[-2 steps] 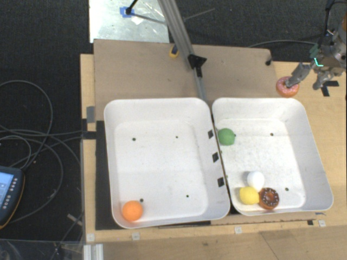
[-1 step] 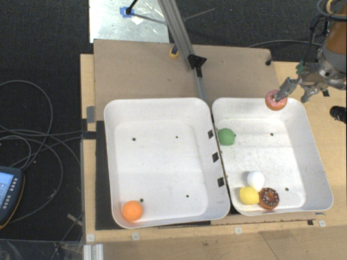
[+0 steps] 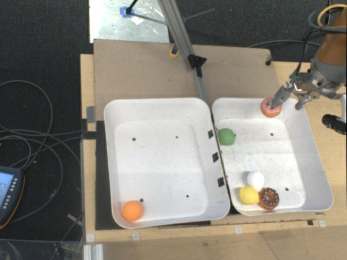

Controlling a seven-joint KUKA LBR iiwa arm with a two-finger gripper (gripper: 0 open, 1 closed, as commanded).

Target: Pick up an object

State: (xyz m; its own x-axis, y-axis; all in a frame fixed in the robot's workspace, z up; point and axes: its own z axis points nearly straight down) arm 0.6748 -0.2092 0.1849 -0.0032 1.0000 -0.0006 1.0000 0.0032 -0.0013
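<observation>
Near edge: orange ball (image 3: 132, 210) in the left bin (image 3: 157, 108); yellow ball (image 3: 249, 195), white ball (image 3: 255, 179) and chocolate doughnut (image 3: 269, 198) clustered in the right bin (image 3: 303, 161). Mid: green ball (image 3: 226, 137). Far: pink doughnut (image 3: 271, 108) at the right bin's far rim, gripper (image 3: 286, 95) touching it from above-right; claw opening cannot be told. Step judged: reaching for the grasp; next, close and lift. No legible writing.

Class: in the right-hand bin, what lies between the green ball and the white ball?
Nothing: the camera view shows bare bin floor between the green ball and the white ball.
</observation>
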